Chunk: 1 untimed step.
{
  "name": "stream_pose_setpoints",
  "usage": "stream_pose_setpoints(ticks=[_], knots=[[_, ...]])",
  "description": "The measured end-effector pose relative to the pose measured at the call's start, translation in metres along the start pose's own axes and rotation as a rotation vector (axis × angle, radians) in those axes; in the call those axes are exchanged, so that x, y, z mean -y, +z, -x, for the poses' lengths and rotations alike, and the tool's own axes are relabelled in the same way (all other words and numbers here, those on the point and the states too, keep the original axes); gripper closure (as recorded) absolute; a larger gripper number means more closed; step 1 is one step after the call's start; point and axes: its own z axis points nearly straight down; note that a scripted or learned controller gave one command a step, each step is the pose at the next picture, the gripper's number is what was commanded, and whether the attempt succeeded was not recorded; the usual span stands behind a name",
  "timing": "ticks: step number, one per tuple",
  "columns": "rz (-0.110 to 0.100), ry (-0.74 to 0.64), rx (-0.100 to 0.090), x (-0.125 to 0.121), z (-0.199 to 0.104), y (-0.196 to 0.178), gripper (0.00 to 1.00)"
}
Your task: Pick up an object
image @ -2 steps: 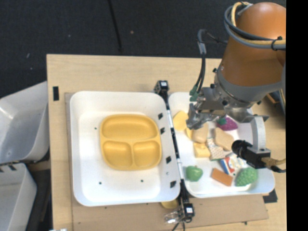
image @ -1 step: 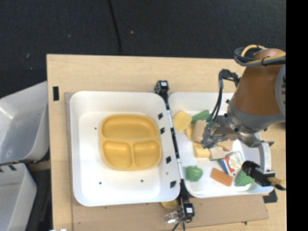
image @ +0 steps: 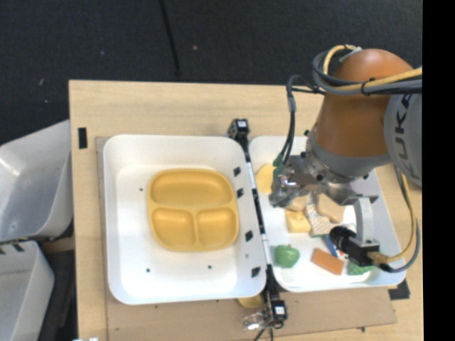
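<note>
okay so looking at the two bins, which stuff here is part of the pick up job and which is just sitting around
Part of the job:
gripper, low in the right bin
yellow piece
green object
orange block

Just lying about:
yellow divided tray in the left bin
wooden bench

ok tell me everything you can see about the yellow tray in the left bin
The tray is a yellow-orange, smooth, plastic-looking dish with rounded corners and three compartments: one wide across the far side, two smaller ones side by side nearer the camera. It lies flat, right way up, near the middle of the left bin, resting on the bin's white floor. Nothing lies in it, and the gripper is apart from it, over the right bin.
</note>
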Motion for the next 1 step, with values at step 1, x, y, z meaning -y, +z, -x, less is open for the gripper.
stream_pose_setpoints(ticks=[1], knots=[[-0.001,-0.005,-0.002,0.0069,-0.0956,-0.0463,1.00]])
